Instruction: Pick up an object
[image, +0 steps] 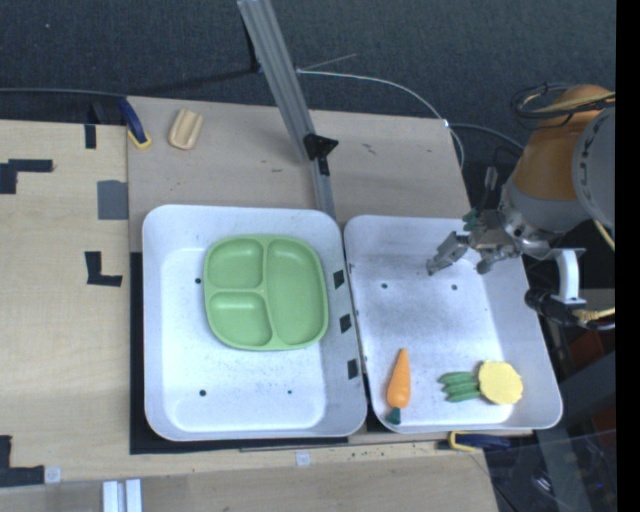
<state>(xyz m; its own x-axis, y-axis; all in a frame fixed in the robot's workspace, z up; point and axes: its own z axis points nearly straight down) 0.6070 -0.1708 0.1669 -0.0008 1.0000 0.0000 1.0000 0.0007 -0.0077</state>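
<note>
An orange toy carrot (399, 377) lies upright-pointing near the front left of the right bin (420, 300). Beside it, at the front right, a yellow toy piece with a green leafy part (484, 383) rests on the bin floor. My gripper (463, 254) hangs over the back right part of this bin, well behind both toys and apart from them. Its two fingers (442, 258) are spread apart with nothing between them. The grey arm with its orange band (560, 160) reaches in from the right.
A green divided plate (267, 292) lies in the left bin (170, 400). A slanted metal pole (290, 90) rises behind the bins. A small tan block (185, 129) sits on the bench at the back left. Cables run along the back right.
</note>
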